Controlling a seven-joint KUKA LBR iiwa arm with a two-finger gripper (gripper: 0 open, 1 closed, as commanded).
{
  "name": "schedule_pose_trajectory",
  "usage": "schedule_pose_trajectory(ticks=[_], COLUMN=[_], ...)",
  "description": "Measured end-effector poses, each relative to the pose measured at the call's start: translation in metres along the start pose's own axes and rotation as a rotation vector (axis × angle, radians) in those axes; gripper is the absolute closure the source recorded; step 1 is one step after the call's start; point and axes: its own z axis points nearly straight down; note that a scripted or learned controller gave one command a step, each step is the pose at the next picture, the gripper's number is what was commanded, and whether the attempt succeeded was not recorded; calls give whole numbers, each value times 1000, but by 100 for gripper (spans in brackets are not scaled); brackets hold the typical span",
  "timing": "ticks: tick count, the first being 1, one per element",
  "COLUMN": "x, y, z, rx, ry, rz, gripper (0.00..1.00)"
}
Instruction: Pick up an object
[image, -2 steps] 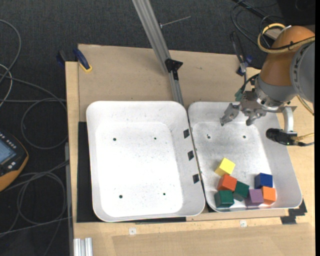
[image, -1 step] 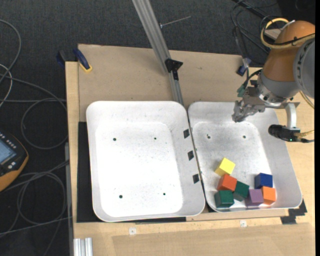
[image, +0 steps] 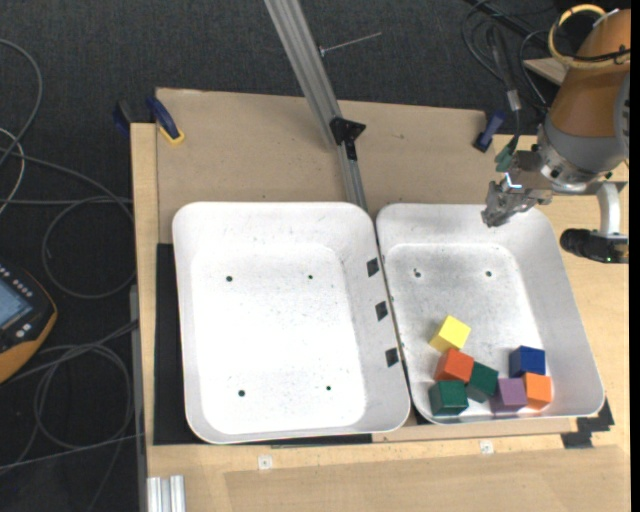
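Note:
Several small coloured blocks lie in the near right corner of the right bin (image: 560, 290): a yellow block (image: 453, 332), a red-orange block (image: 457, 366), two green blocks (image: 449, 397), a purple block (image: 512, 392), a blue block (image: 527, 360) and an orange block (image: 539, 388). My gripper (image: 499, 212) hangs over the bin's far rim, well away from the blocks. Its dark fingertips sit close together with nothing between them.
The left bin (image: 270, 320) stands beside the right one, with black clips along the shared edge. A slanted metal bar (image: 318, 90) crosses the bench behind the bins. Blue clamps hold the bench's far corners. Cables lie on the floor at left.

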Motion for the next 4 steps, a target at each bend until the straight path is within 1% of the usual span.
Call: schedule_pose_trajectory(ticks=[1,2,3,4], x=[0,45,85,127], y=[1,-15,-34,-53], z=[-16,-26,-33,-27], rx=[3,8,9,11], ry=[1,5,5,4], rz=[-1,-5,-5,-5], gripper=[100,100,100,100])
